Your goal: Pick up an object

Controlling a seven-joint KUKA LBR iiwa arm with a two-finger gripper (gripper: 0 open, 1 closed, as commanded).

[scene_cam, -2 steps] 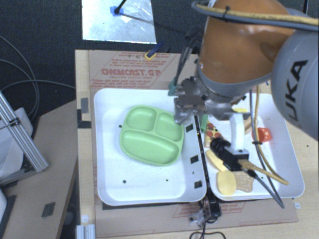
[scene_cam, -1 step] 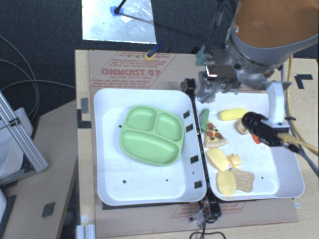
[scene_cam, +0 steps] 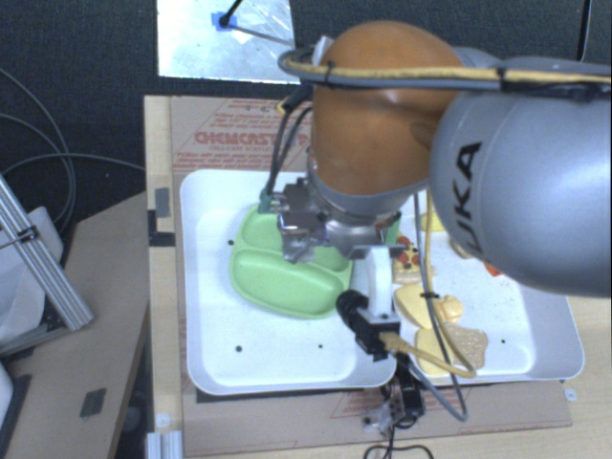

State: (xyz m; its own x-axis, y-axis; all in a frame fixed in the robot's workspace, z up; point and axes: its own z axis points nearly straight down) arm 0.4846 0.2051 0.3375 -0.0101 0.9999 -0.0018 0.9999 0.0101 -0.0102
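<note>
A green divided dish (scene_cam: 282, 275) lies in the left white bin (scene_cam: 215, 285), towards that bin's right half, its pale green compartments facing up. The grey arm (scene_cam: 521, 175), with its orange band (scene_cam: 378, 103), reaches in from the right and covers the dish's upper right part. The gripper (scene_cam: 306, 242) hangs over the dish's upper edge; whether its fingers are spread or pressed together cannot be told. Nothing is seen held. The right white bin (scene_cam: 550, 352) holds yellow and tan flat pieces (scene_cam: 445, 328), partly hidden by the arm. Black cables (scene_cam: 368, 328) hang from the wrist between the bins. Both bins rest on printed cardboard (scene_cam: 229, 132).
</note>
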